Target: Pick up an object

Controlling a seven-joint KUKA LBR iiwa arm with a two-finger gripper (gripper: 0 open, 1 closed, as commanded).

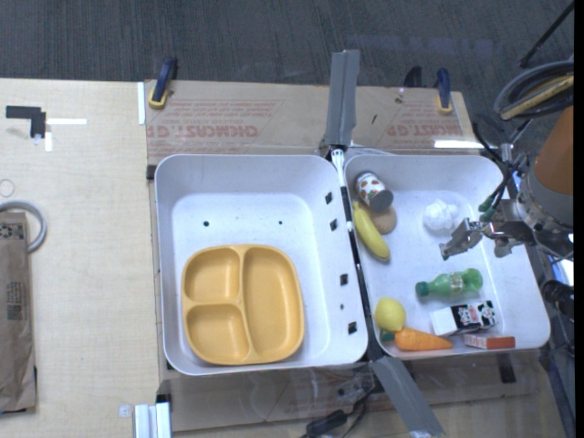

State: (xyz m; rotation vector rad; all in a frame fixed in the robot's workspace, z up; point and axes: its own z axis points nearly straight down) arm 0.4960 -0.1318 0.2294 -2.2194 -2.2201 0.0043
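One fixed camera looks down from above at a slant on the surface (73, 245), far enough back to take in both white bins whole: the left bin (173, 199) near centre, the right bin (525, 308) toward 3 o'clock, dark floor (228, 16) across 12 o'clock

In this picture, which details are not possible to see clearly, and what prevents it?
- gripper, camera view: too small and blurred to tell whether it is open or shut.
- Arm, camera view: cut off by the right edge.
- small can, camera view: label print too small to read.
- small cartons, camera view: print too small; what they contain is unclear.
- white lump, camera view: overexposed, so what it is stays unclear.
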